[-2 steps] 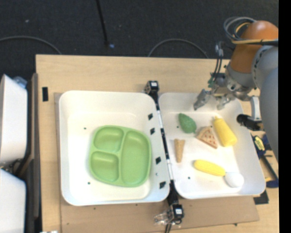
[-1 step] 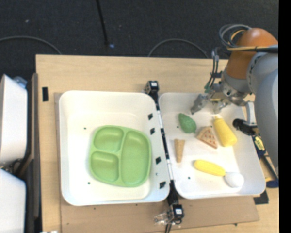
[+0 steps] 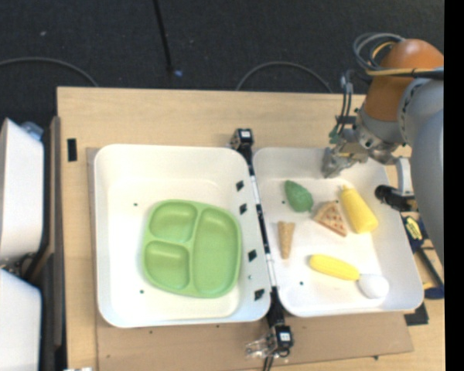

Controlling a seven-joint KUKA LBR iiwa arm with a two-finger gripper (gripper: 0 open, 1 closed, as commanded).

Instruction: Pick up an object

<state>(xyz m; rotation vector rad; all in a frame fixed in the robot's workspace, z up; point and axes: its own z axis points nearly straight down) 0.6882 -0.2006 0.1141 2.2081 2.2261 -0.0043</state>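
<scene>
Status: task not yet accomplished, by the look of it; nothing is lifted and every item lies on a bin floor. Tool: at the far edge of the right bin, near its far right corner, low over the white floor; whether it is wide or narrow cannot be told from this slant, and no item sits in it. Right bin, contents: one green rounded piece toward the far middle, nearest the tool; one yellow bottle by the right wall; one triangular tan wedge touching or just beside the bottle; one small tan cone near the left wall; one yellow banana-like piece toward the near edge; one white rounded lump just beside its right end, near the near right corner. Left bin, contents: one green divided tray, three compartments, lying flat near the middle. Remaining: closing on any one candidate item and lifting it clear.
</scene>
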